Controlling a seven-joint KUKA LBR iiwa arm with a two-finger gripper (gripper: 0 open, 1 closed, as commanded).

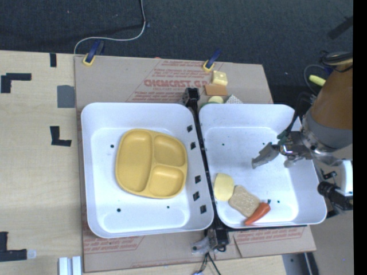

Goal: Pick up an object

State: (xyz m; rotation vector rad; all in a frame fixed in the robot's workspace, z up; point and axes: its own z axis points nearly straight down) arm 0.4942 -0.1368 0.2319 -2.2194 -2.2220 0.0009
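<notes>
Two shallow white bins side by side on the wooden worktop (34, 171): left bin (97, 211) carrying a yellow three-compartment plastic plate (151, 163) at its centre; right bin (287, 116) holding, toward 7 o'clock, a pale yellow round piece (223, 187), touching it a tan bread-like slice (243, 200), and against that an orange carrot-shaped toy (258, 212). Grey pincer (269, 154) hanging at 3 o'clock of the right bin, fingers spread apart, gripping nothing, well apart from the three pieces

red "CHEMCAST" print, cardboard sheet (172, 82) beneath bins
</notes>
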